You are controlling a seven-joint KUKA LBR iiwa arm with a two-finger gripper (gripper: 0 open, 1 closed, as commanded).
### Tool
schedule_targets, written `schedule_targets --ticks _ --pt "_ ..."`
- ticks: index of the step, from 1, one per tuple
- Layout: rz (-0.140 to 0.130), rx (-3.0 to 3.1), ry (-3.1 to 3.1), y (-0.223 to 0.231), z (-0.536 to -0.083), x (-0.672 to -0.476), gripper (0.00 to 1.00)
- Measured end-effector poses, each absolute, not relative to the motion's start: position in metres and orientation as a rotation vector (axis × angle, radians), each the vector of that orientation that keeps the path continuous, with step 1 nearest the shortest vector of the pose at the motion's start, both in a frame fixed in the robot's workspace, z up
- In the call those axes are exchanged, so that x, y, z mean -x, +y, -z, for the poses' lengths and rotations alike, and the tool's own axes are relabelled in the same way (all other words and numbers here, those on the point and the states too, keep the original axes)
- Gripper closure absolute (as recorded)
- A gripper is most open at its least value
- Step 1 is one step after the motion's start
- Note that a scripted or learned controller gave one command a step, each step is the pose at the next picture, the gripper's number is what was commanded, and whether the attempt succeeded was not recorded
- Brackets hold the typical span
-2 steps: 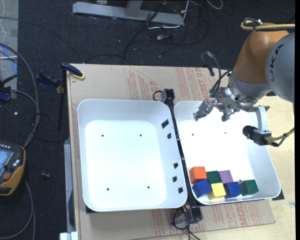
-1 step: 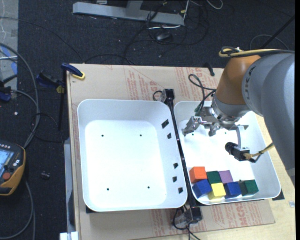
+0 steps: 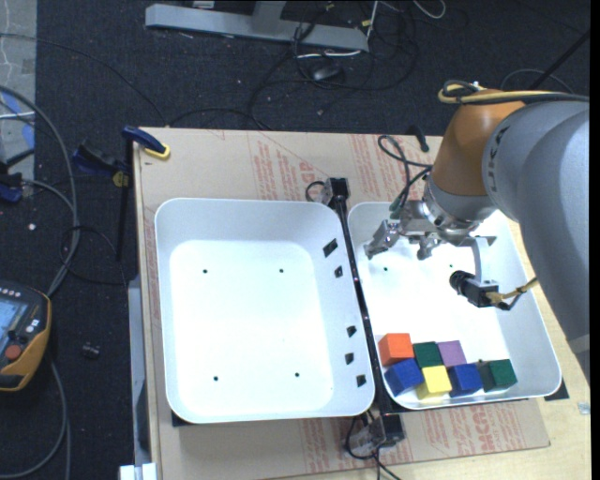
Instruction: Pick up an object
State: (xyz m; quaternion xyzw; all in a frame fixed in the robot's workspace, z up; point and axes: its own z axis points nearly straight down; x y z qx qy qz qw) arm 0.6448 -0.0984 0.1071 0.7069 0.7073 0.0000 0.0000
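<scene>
End effector (image 3: 403, 236) hangs over the far end of the right bin (image 3: 534, 328), metal fingers apart, nothing between them. Grey arm (image 3: 553, 178) with orange band (image 3: 466, 141) comes in from the right, above that bin. Small black part with a cable (image 3: 473, 287) hangs just below the wrist. Blocks sit bunched at the near end of the right bin, well apart from the end effector: orange block (image 3: 396, 346), green block (image 3: 427, 353), purple block (image 3: 451, 352) in the back row; blue block (image 3: 404, 375), yellow block (image 3: 435, 380), second blue block (image 3: 466, 377), dark green block (image 3: 498, 374) in front, touching or just beside each other. Left bin (image 3: 178, 244) is white, with four small dark dots on its floor. Black clips (image 3: 350, 330) run along the seam between the bins. Both bins rest on a tan board table (image 3: 244, 159) with red printing. Dark carpet floor (image 3: 84, 84) around it, loose cables, a yellow-and-black meter (image 3: 21, 333) at left, a grey bar (image 3: 253, 26) at the top.
</scene>
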Motion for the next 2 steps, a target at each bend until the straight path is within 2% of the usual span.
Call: schedule_targets --ticks 1,2 --pt "-0.009 -2.214 2.221 -0.062 -0.193 -0.648 0.00" --pt "-0.001 -2.219 2.225 -0.028 -0.188 -0.635 0.00"
